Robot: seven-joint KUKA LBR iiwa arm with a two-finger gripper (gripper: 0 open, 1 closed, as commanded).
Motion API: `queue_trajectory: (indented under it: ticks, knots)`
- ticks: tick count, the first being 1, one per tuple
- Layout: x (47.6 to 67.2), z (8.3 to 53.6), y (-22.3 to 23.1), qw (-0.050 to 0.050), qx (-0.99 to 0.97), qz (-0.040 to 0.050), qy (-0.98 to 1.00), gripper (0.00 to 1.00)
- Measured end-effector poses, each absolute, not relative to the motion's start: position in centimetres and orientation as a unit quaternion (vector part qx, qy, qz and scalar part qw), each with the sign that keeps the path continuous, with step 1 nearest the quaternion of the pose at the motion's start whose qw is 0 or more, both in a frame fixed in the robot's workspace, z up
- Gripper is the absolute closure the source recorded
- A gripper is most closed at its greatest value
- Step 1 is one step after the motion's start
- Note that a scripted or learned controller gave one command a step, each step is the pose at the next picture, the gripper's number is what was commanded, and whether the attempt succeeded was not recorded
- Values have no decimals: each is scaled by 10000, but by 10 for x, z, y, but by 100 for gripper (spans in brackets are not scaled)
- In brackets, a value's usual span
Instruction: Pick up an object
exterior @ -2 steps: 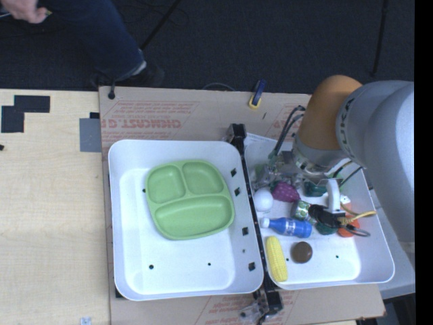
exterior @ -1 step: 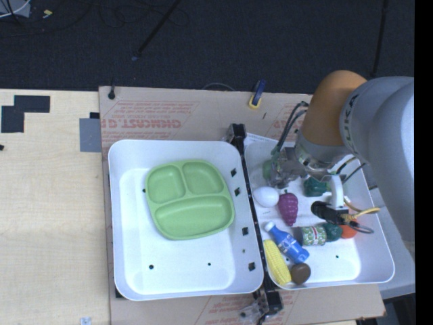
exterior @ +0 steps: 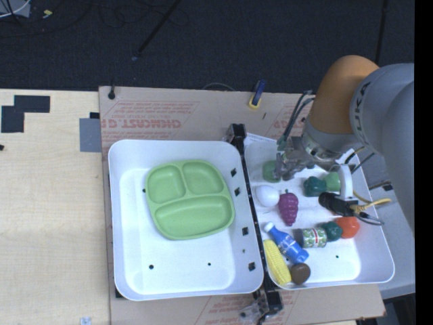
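Hovering tool (exterior: pixel 284 168) | right bin (exterior: pixel 379 263) | beside green object (exterior: pixel 272 172)

One fixed camera looks down at a slant on the counter (exterior: pixel 54 202), taking in both bins (exterior: pixel 128 249) from moderately far.

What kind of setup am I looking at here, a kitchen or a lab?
Most likely a robotics lab bench for grasping trials, not a kitchen: two white bins clipped together on cardboard, toy food such as plastic grapes and corn, and loose cables on dark carpet behind.
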State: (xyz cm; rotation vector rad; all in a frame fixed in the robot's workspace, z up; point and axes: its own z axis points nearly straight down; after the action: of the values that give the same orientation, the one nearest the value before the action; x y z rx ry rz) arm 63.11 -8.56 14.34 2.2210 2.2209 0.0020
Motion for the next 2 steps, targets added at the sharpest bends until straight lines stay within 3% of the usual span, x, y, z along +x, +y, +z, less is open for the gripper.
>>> queue_trajectory:
  ticks: [2]
  knots:
    - [628, 230, -92, 10, 7073, 10, 7069, 100]
